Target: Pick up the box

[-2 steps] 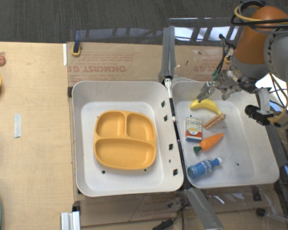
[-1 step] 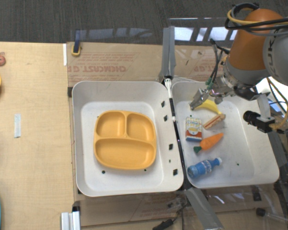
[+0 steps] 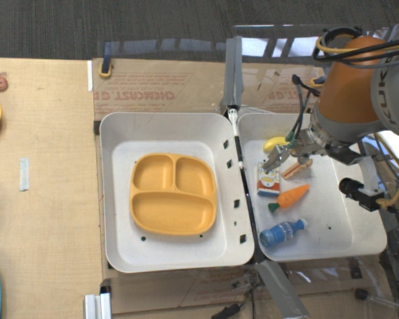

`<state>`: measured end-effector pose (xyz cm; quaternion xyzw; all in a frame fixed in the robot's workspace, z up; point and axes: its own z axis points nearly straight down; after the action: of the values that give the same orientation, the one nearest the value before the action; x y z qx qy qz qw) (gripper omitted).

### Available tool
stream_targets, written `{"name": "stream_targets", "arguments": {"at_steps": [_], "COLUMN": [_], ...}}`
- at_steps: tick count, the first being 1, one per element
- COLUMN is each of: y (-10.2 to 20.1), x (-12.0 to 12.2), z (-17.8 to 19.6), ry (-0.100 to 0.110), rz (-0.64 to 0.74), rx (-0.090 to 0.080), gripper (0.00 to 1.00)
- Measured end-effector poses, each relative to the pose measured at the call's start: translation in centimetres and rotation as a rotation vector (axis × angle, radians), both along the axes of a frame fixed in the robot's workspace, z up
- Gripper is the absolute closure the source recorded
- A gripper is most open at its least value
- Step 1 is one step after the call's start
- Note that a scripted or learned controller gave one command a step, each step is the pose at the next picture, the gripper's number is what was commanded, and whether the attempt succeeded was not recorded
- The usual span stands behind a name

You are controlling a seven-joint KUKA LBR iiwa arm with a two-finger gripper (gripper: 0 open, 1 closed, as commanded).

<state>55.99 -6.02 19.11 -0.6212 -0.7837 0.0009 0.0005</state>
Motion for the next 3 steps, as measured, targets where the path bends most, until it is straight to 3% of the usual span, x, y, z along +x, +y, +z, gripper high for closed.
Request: {"name": "stream_targets", "arguments": {"at_steps": [1,2,3], "y": [1.7,-4.0,-4.1], "x": [1.4,-2.9,5.0], "z": [0.0,-9.5,-10.0], "ry": [0.000,0.001,-0.001], "rz": [0.028,-0.038,-0.110], "rx": [0.000,0.001,-0.001], "gripper": [0.00,0.00,0.00]}}
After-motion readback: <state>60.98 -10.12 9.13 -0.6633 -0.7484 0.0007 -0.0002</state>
